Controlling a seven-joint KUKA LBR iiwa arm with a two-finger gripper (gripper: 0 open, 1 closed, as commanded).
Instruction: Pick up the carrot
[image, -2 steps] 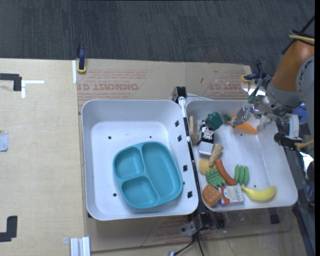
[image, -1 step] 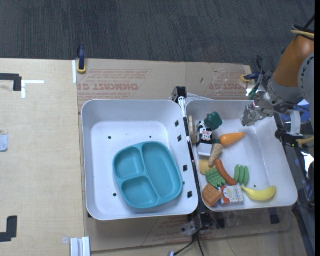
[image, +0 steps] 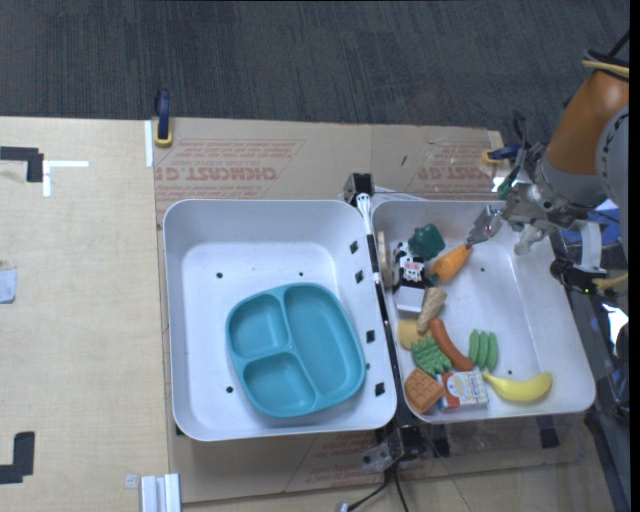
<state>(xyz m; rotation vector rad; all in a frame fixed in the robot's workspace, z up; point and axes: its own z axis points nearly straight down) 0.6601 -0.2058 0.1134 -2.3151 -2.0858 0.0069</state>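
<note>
The orange carrot (image: 451, 262) lies tilted in the upper left part of the right bin (image: 540, 310), its thin end pointing up and right. My gripper (image: 503, 234) hangs over the bin's upper right part, just right of that thin end. Its two fingers stand apart and open. The left finger (image: 483, 227) is close to the carrot's tip, and the carrot is beside the fingers, not between them. The grey arm with its orange band (image: 585, 120) comes in from the upper right.
Next to the carrot sit a green broccoli (image: 427, 240) and a black-and-white toy (image: 410, 269). Lower in the right bin lie a sausage (image: 452, 347), green pods (image: 483, 348), a banana (image: 518, 386), a small carton (image: 466, 388) and a waffle (image: 422, 390). The left bin (image: 200, 260) holds a blue divided plate (image: 295, 348).
</note>
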